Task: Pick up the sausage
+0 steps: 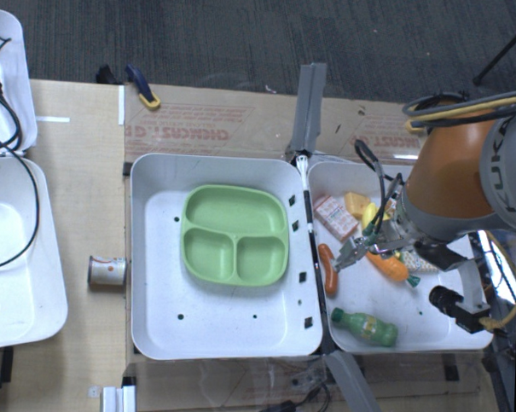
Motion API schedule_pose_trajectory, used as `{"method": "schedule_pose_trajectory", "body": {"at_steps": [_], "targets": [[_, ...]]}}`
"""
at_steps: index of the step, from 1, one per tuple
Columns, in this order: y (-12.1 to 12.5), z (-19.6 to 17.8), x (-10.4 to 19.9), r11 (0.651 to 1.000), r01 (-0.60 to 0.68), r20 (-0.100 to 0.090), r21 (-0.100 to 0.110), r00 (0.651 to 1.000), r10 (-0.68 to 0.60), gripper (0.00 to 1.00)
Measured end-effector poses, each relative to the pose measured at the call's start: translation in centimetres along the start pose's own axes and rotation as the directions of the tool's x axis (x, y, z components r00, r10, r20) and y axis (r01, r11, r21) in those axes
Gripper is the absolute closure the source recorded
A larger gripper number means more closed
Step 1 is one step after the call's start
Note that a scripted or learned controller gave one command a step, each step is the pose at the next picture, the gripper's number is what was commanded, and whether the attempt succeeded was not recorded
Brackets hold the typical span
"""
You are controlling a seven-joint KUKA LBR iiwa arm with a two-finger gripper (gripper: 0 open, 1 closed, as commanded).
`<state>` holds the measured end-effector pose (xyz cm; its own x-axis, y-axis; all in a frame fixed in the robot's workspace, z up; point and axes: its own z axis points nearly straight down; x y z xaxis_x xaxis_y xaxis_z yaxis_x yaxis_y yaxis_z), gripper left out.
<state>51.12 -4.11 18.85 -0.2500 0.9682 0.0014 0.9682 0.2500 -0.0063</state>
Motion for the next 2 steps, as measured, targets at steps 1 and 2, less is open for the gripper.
{"method": "schedule_pose_trajectory", "body": {"at_steps": [1, 2], "targets": [[0.4, 0.0, 8.5, 0.999, 0.035, 0.001, 0.001, 0.999, -0.035, 0.00], [-0.5, 0.0, 2.5, 0.994, 0.109, 0.001, 0.000, 0.994, -0.109, 0.00]]}}
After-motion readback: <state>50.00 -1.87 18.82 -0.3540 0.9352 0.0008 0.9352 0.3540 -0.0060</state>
